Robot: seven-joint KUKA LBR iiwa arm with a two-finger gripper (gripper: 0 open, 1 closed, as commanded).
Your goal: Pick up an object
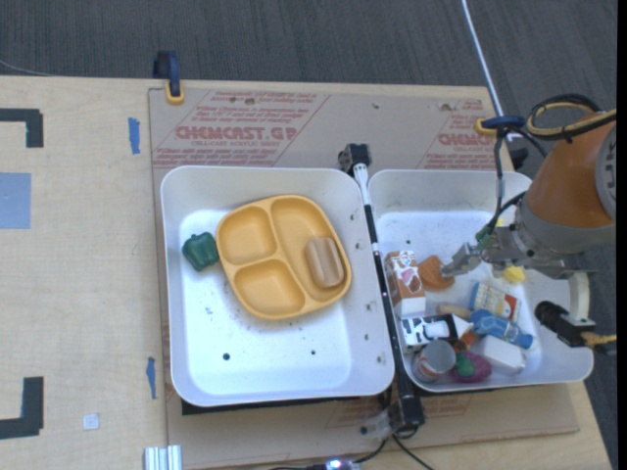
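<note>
- so the grey arm with the orange band (573,179) comes in from the right and its claw (468,258) is hanging low over the right-hand shallow white bin (431,199), in the bare-ish upper middle of it
- honestly can't tell whether the claw is wide or narrow from this slanted top view, the tips are just a dark grey smudge, and I see nothing clamped in it
- the bit that matters: the nearest grabbable thing is the small brown-orange rounded lump (436,274), just to the left of the claw and a touch lower in the picture, touching or almost touching the tips, hard to say which
- right beside that, further left, there's a small white and red-brown printed carton (403,273) standing against the bin's left wall, long axis running roughly top to bottom in the picture
- the rest of the clutter sits below the claw toward the bin's near edge: a blue and white packet (502,326), a white box with an orange label (495,300), a round grey-lidded can (435,358), a pink and green toy (473,366)
- my guess is the next move is a short nudge left and down onto the brown lump, since it's closest
- the left white bin (186,341) holds a yellow three-part plastic tray (257,241) with a tan bread-roll shape (323,260) in its right compartment, plus a green pepper toy (201,251) just off the tray's left edge, all well apart from the claw
- both bins sit on a light wooden worktop (73,292)
</note>
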